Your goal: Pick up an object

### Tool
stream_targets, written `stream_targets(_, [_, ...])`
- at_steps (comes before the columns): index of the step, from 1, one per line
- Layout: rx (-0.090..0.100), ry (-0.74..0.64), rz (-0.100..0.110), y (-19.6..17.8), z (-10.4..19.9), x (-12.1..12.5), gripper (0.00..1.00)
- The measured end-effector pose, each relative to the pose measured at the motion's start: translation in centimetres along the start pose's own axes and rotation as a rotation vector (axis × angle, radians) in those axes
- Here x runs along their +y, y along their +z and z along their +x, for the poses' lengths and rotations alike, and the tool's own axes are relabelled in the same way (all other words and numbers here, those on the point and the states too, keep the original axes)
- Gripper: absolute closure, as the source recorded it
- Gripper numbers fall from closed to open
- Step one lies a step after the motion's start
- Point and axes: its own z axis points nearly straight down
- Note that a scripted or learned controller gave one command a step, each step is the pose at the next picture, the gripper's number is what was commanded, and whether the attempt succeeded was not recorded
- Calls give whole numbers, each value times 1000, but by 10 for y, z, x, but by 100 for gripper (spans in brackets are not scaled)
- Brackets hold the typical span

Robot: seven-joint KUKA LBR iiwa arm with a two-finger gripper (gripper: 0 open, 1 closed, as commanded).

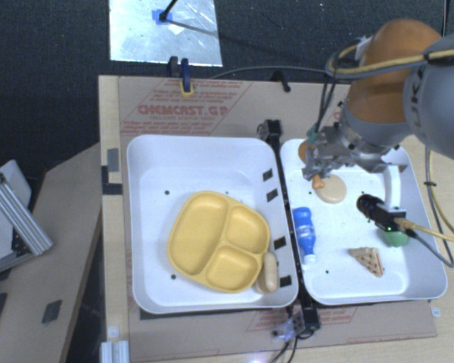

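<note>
In the right bin (424, 278), my gripper (318, 175) hangs low over the far left part, just above and left of a tan round disc (333, 190). An orange object (304, 154) peeks out behind the gripper near the bin's far left corner. A blue bottle (304, 234) lies along the bin's left wall. Toward the front sits a tan triangular wedge (368, 261), and a small green object (396, 239) rests near the right side.
The left bin (155, 172) holds a yellow compartment tray (218, 240) with a beige roll (268, 272) against its front right edge. The arm's grey and orange body (397, 66) looms over the right bin's far side.
</note>
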Motion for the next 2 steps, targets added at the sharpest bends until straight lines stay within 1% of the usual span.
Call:
stream_targets(1, [0, 0, 2, 15, 46, 22, 100])
stream_targets(2, [0, 1, 0, 7, 91, 49, 100])
